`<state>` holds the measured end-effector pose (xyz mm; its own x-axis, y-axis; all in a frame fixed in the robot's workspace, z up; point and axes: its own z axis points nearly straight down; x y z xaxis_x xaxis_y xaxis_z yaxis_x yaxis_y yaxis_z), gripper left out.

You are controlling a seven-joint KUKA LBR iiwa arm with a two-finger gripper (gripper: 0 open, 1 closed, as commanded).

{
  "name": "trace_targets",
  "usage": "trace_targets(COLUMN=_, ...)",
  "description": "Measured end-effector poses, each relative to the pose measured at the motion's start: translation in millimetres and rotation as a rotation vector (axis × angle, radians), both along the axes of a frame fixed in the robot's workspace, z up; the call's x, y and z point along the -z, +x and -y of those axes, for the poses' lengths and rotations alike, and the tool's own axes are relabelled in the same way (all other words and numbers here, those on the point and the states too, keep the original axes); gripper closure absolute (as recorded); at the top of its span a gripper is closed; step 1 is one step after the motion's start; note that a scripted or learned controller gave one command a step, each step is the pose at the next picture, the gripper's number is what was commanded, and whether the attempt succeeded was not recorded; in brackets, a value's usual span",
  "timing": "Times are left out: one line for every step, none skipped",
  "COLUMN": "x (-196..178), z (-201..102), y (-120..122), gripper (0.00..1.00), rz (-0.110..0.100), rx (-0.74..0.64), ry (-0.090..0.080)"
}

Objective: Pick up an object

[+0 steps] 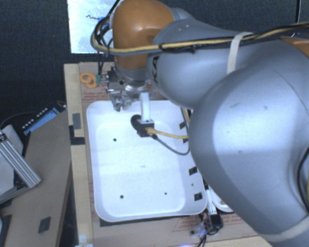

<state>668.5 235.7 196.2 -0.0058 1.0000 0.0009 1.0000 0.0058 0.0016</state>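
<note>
- Camera view, edges & room: gripper (121, 100) hangs over the far-left corner of the near white bin (94, 165), just inside the far rim, close to the left wall. Most of the bin floor towards the camera lies open.
- The arm (258, 130) is huge in the frame. It covers the whole right side and overhangs the bin's right edge. Its orange band (139, 23) sits right above the gripper.
- Tool state: can't tell wide or narrow. The tip is small, dark and mixed in with wrist hardware, and I see nothing gripped.
- Containers: the bin floor shows a few small dark dots (115, 139). A black plug (140, 125) with a yellow cable (170, 136) hangs over the floor just right of the gripper, below a white post (145, 106). The cable runs back under the arm.
- 2nd bin (220, 203): a white sliver peeks out below the arm at the lower right. Contents hidden.
- Task's thing: can't tell which obj is meant. A small orange item (88, 79) lies on the bench (78, 150) outside the bin, beyond its far-left corner, near the gripper but apart from it.
- Around: aluminium rail (14, 161) slants well left of the bench. A dark strip w/ blue edge (40, 118) lies beside it, and a pale sheet (87, 26) stands at the back.
</note>
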Motion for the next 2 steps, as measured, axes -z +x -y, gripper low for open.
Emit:
trace_targets(x=-33, z=1, y=-57, gripper=1.0, rz=0.0, rx=0.002, ry=0.001)
trace_targets(x=-34, z=58, y=-57, gripper=1.0, rz=-0.001, rx=0.01, ry=-0.002)
